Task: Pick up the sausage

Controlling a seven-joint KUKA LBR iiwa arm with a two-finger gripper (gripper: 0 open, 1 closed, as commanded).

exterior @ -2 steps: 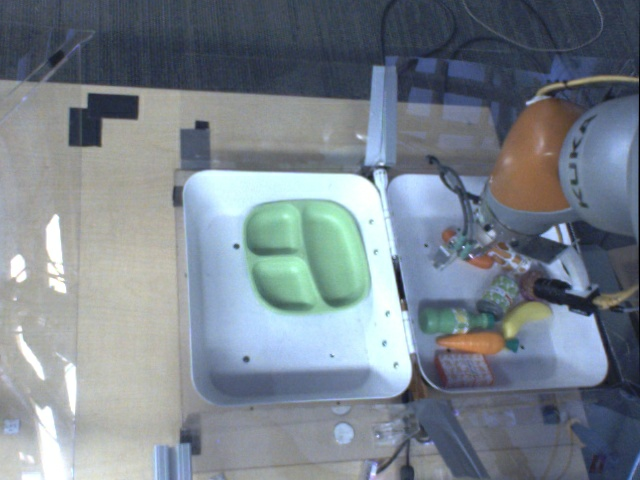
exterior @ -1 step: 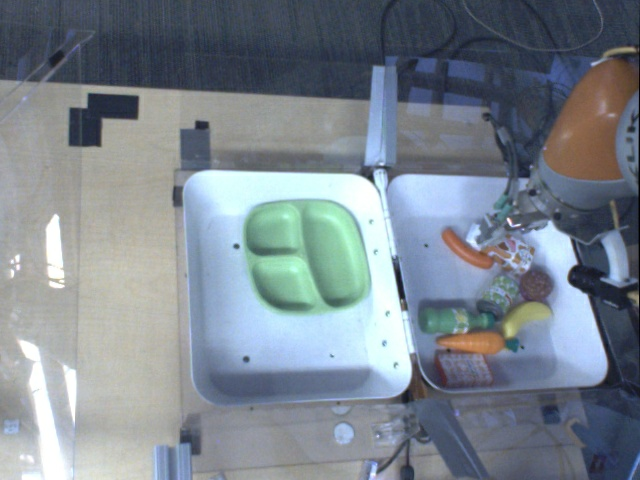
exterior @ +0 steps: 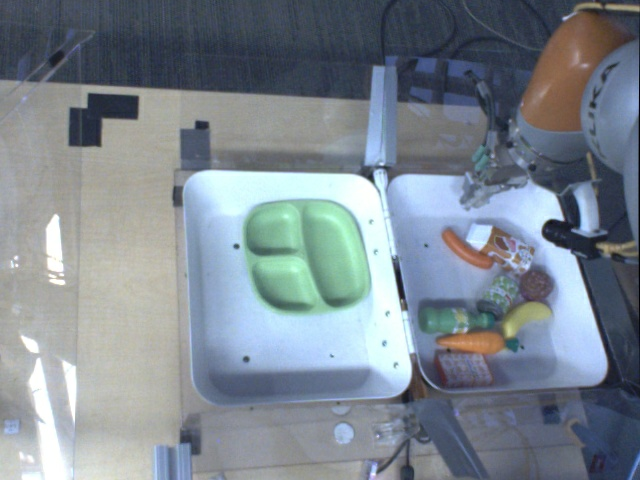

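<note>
The claw [exterior: 487, 183] hangs narrow and empty; descending on the sausage [exterior: 467, 248], it may snag the touching carton [exterior: 503, 247].

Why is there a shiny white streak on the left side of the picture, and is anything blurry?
In the camera view, the streak is glare on a clear panel at the left; soft shadows sit inside the left bin under the green tray; the gripper looks a bit blurry, while the sausage is sharp enough to recognise.
</note>
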